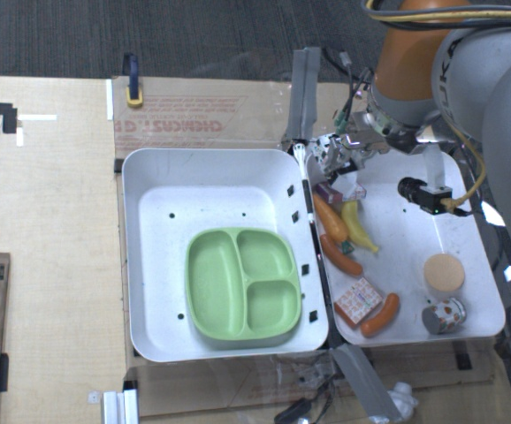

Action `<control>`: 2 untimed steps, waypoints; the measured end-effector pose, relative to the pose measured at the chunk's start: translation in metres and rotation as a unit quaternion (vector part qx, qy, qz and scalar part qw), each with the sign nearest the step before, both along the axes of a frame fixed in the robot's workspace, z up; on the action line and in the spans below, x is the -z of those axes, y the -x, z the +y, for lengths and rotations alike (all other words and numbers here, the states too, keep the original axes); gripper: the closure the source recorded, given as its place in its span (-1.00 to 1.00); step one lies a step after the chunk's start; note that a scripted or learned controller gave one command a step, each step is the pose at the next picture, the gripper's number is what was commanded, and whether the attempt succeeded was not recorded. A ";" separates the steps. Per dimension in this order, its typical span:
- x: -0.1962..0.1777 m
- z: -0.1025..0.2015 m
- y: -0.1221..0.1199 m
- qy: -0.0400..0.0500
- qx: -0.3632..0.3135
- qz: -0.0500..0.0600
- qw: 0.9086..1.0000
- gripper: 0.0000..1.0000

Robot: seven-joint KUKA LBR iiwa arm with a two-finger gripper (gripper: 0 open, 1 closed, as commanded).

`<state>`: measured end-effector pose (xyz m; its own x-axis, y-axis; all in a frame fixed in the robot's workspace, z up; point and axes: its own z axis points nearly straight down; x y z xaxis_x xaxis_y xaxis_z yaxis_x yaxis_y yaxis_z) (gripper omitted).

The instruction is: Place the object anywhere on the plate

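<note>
A green plate (242,283) with three compartments lies in the left bin (149,237), with nothing on it. In the right bin (468,237), several toy foods crowd the left wall: an orange carrot (330,219), a yellow banana (358,225), a red-orange sausage (342,259) and a small purple piece (327,192). My gripper (337,159) hovers at that bin's far left corner, just above the purple piece and the carrot's top end. Nothing is visibly held in it.
Nearer the front of the right bin lie a white-and-red box (358,302), a second sausage (381,314), a tan round piece (444,273) and a small patterned cup (442,315). The divider (311,237) between the bins rises beside the foods.
</note>
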<state>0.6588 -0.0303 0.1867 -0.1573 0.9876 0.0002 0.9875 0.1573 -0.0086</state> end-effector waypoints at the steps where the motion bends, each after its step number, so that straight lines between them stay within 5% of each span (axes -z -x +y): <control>1: 0.000 0.063 0.045 0.000 -0.058 0.000 0.998 1.00; 2: -0.037 0.059 0.042 0.002 0.084 -0.001 0.996 1.00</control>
<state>0.6165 0.0287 0.2234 0.0098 0.9999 -0.0033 0.9999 -0.0098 -0.0069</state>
